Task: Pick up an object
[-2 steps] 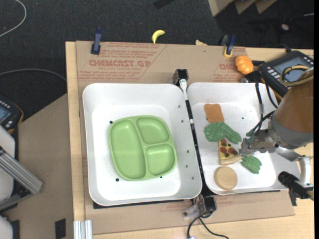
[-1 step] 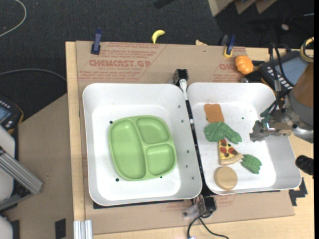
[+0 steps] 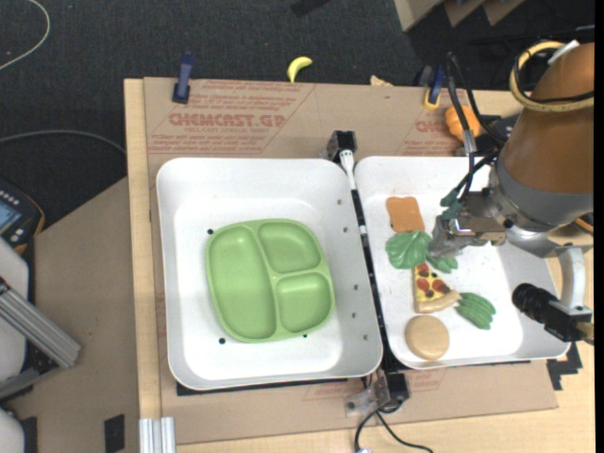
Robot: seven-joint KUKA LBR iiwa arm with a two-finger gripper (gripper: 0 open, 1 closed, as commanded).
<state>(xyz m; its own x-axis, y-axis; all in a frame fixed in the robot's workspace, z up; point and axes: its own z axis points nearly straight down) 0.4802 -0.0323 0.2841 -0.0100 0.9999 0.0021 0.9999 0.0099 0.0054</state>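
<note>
The right bin (image 3: 528,338) holds a brown toast slice (image 3: 405,214), a green leafy piece (image 3: 408,249), a pizza slice (image 3: 432,289), a small green piece (image 3: 476,308) and a tan round bun (image 3: 427,337). My gripper (image 3: 449,242) is low in this bin, at the right edge of the green leafy piece and just above the pizza slice. Part of the leafy green lies under the gripper. I see nothing lifted off the bin floor.
The left bin (image 3: 179,253) holds a green divided plate (image 3: 270,278). A black-and-white ridge (image 3: 359,225) separates the two bins. The arm's grey body and orange band (image 3: 552,140) hang over the right bin's far right side. A yellow piece (image 3: 299,67) lies beyond the bench.
</note>
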